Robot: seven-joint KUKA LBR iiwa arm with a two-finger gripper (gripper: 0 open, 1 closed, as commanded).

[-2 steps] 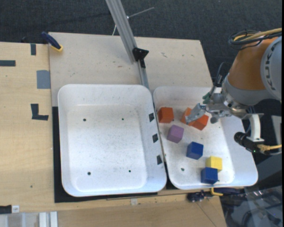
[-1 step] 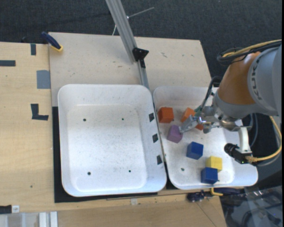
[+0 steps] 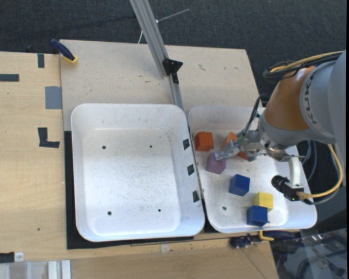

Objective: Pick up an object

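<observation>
Reaching low into the right bin point(image 3: 291, 214), the claw point(image 3: 225, 154) sits just above a purple block point(image 3: 215, 164); its grip cannot be judged. Orange cube point(image 3: 204, 141) just left, blue cube point(image 3: 239, 185) nearby below-right.

Two white bins point(image 3: 81, 121); two blue blocks point(image 3: 239, 185); one yellow point(image 3: 263, 200).

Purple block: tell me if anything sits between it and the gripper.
Nothing visible does. The gripper hangs right above the purple block in the right bin. The orange block lies beside it, up and left, off that path.
</observation>
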